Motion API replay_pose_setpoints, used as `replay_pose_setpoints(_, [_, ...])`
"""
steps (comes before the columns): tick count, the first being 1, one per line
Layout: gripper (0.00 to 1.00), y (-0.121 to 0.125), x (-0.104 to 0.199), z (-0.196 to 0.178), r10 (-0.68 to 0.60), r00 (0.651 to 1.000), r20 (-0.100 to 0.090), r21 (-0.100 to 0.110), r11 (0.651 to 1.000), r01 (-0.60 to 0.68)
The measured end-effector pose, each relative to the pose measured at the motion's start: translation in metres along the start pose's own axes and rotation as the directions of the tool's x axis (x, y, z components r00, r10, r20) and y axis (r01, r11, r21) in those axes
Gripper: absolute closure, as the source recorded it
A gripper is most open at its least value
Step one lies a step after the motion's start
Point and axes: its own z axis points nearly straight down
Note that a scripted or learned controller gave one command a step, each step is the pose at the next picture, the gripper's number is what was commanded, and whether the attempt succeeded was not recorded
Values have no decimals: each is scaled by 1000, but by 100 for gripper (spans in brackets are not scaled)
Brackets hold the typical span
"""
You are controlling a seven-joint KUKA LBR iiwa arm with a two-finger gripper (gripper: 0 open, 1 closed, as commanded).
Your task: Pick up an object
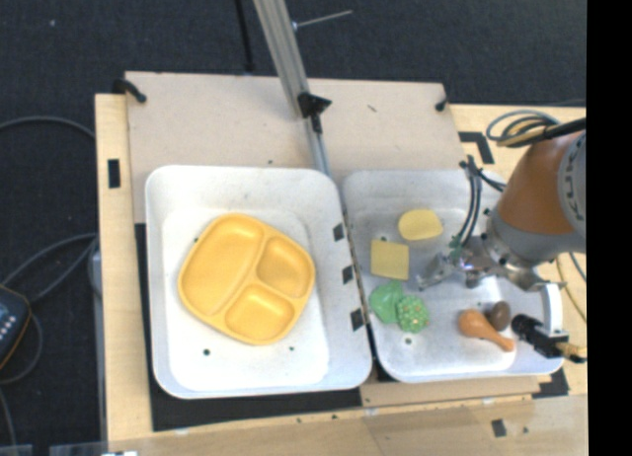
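The right bin (395,192) holds a pale yellow oval piece (420,224), a flat yellow square block (390,259), two green lumps (399,306) and an orange-and-brown drumstick-shaped toy (484,324). My gripper (452,273) hangs low over the middle of this bin, just right of the square block and below the oval piece. Its fingers stand open with nothing between them. The arm's orange band (538,188) rises to the right, above the bin's right side.
A yellow divided plate (247,277) lies in the left bin (168,197). A slanted metal pole (286,49) stands behind the bins. Black cables (518,126) curl at the bench's right rear.
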Motion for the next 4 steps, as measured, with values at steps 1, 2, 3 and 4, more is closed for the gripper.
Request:
replay_pose_setpoints(1, [100, 2, -1, -14, 5, 1000, 0, -8, 1000, -5])
replay_pose_setpoints(2, [100, 8, 3, -61, -3, 1000, 1, -11, 1000, 3])
replay_pose_setpoints(3, [100, 4, 7, -121, -4, 1000, 2, -13, 1000, 4])
replay_pose_setpoints(4, [100, 4, 5, -106, -1, 1000, 2, -4, 1000, 1])
